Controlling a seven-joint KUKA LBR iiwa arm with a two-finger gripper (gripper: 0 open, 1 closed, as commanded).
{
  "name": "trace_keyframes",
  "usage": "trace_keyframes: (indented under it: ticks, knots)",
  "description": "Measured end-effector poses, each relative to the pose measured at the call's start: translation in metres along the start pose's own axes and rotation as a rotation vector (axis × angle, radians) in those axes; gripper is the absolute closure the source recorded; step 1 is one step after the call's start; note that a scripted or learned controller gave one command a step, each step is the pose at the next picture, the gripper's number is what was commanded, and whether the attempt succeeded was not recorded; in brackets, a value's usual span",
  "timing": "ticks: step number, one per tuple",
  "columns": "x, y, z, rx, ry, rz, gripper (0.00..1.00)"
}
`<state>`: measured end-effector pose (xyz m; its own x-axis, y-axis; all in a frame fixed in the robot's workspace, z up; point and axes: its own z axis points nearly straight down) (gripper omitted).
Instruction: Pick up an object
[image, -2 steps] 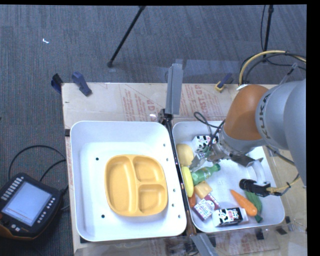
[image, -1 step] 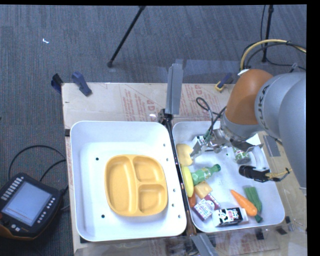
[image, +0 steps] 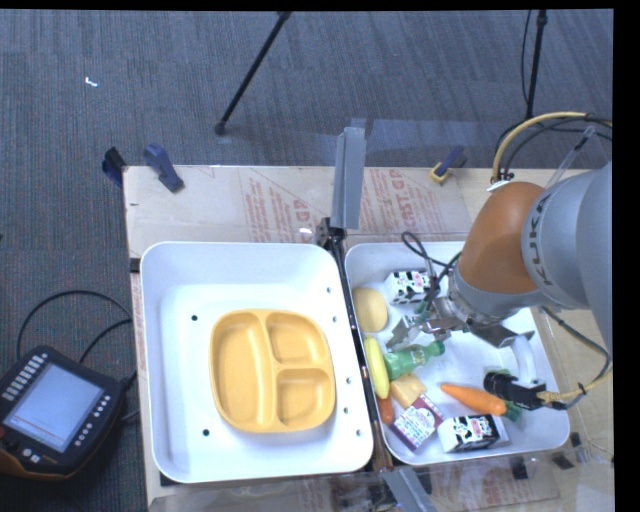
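- Right now the arm (image: 545, 250) leans in over the right bin (image: 555, 425), its orange band bulging above the wrist, and the gripper (image: 425, 328) sits low among the clutter at that bin's left-middle.
- Whether the gripper is spread or closed I cannot tell from where I stand; the metal parts blur together, and I see nothing plainly caught in it.
- Just beneath it lies a green bottle (image: 418, 356), tilted, its neck pointing toward the gripper. That looks to me the likeliest target, though the black-and-white carton (image: 407, 286) just above is also close.
- Round about: a pale yellow lemon-like fruit (image: 371, 309) near the bin's left wall, a banana (image: 376, 366) lying along that wall, a carrot (image: 473, 399) farther right, a small red-and-white packet (image: 417, 423) and a second black-and-white carton (image: 471, 432) near the front edge.
- The left bin (image: 170, 300) holds a yellow divided plate (image: 271, 369), well apart from the gripper.
- As for progress, I judge the reach to be made and the pick itself not yet shown: every object seems to rest on the bin floor, none raised.
- What is left, as I read it, is a firm grip on one item and a clean lift clear of its neighbours, which crowd closely here.
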<state>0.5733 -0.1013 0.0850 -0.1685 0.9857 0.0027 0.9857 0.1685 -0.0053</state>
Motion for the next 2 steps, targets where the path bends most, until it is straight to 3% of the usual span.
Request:
trace_keyframes:
  ticks: [1, 2]
  knots:
    - [-0.0004, 0.0, -0.0072, 0.004, 0.002, 0.005, 1.0]
    - [-0.0005, 0.0, -0.0072, 0.003, 0.002, 0.006, 0.0]
